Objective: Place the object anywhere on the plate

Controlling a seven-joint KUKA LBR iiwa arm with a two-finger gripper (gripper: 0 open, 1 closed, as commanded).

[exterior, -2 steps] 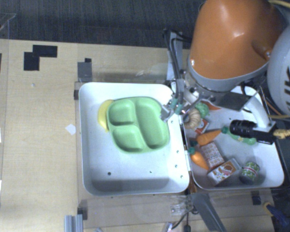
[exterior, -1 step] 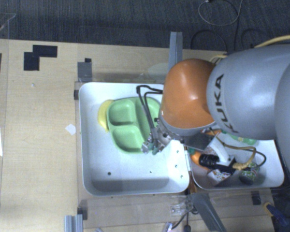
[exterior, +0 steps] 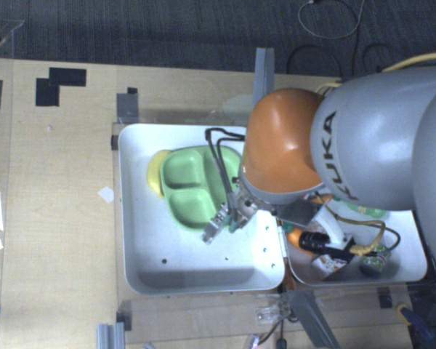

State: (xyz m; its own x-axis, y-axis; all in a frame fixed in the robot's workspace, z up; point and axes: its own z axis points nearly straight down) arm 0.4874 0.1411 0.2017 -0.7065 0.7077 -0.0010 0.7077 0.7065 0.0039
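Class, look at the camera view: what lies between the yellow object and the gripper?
The green divided plate lies between the yellow object at its left edge and the gripper at its lower right.

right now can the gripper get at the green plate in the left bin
Probably yes. The gripper hangs right at the lower right edge of the green plate in the left bin, with nothing between them. A yellow object pokes out from the plate's far left edge.
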